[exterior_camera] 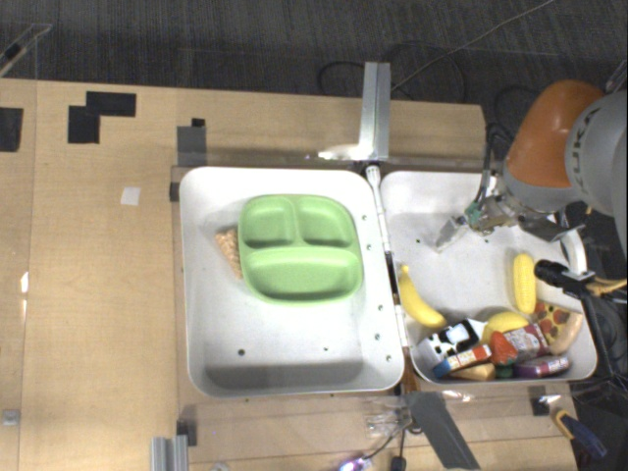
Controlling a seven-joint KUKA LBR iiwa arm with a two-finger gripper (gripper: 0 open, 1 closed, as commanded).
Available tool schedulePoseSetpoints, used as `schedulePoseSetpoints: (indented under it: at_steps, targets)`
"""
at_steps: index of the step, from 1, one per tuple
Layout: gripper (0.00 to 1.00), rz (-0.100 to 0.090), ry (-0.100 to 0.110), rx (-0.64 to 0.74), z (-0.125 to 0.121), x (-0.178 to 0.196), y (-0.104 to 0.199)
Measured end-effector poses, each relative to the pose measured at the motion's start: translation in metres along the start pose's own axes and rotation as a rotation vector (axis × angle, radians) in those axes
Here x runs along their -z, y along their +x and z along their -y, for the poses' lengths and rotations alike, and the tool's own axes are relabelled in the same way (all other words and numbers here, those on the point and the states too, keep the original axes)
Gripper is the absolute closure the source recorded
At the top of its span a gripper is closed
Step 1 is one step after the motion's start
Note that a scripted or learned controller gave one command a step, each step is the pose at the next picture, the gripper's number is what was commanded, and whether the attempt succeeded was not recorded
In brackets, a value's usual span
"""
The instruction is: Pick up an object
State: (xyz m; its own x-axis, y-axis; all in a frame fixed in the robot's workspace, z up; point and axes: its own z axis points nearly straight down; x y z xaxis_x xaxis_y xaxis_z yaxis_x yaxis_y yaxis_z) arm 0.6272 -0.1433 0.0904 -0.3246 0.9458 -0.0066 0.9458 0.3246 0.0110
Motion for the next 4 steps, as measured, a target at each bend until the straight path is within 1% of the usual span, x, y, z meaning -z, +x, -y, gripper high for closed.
schedulePoseSetpoints:
  at_steps: [1, 2, 3, 4]
  targets:
    - [0.0, -0.007, 0.017, 0.146, -0.044, -0.002, 0.001]
    - [0.0, 0.005, 0.013, 0.065, -0.049, -0.001, 0.017]
    - [0.0, -0.002, 0.006, -0.048, -0.053, -0.002, 0.023]
    - [1.0, 0.001, -0.007, -0.044, -0.058, 0.013, 0.024]
